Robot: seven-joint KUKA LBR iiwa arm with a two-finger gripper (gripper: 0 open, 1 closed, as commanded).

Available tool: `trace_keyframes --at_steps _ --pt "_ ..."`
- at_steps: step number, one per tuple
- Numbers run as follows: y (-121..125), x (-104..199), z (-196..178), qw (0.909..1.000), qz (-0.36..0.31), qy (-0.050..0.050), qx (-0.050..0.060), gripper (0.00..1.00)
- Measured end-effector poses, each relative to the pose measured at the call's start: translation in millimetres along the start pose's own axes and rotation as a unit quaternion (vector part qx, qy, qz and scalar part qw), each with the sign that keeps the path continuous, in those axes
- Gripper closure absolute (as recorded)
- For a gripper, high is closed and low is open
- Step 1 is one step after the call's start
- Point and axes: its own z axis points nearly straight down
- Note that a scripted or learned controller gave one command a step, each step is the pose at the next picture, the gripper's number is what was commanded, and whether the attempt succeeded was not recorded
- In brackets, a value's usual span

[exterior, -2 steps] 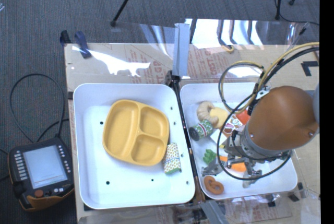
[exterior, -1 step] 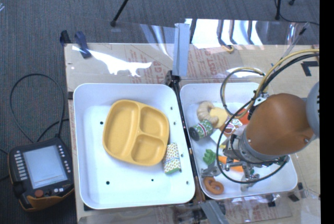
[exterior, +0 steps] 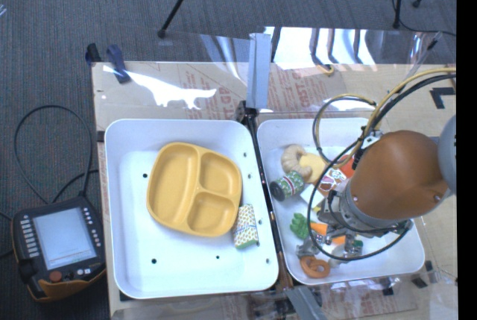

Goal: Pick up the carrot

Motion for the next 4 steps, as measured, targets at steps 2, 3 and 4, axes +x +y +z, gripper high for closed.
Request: trace_keyframes --at_steps 2,3,4 --pt "-29.8 -10.5 -3.1 0.9674 -0.253 0.001 0.001 1.0" --pt "11.0 -59.6 -93.9 0.9262 -0.377 0.002 0.003 1.0" --pt "6.3 -12.4 -64.5 0.887 -0.462 0.002 0.001 1.0"
